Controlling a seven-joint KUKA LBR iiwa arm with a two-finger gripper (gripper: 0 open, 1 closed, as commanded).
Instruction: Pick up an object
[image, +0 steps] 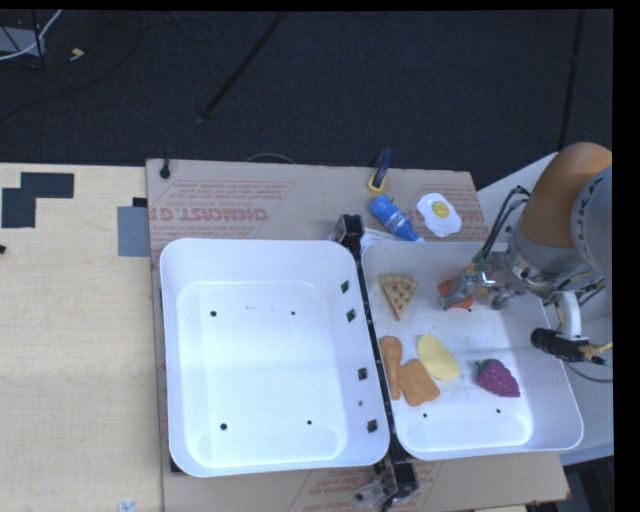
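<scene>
Orange-red object (449, 290), small and partly hidden, lies in the right bin (545, 425) near its far edge, just under the tips of the pincer (466, 289). The pincer is low over this spot and seems to touch the object, but I cannot tell if its two fingers are spread or pressed together, because they look blurred and dark.

Toward the middle of the table, a tan waffle wedge (398, 294) lies beside the divider between the bins. Nearer to the front edge are a yellow piece (438, 357), an orange piece (407, 377) touching it, and a purple berry (497, 377) a little to the right.

On the rim at the far edge rest a blue bottle (394, 217) and a fried egg toy (438, 214). The left bin (190, 300) stands beside the right one on a cardboard sheet (250, 205).
</scene>
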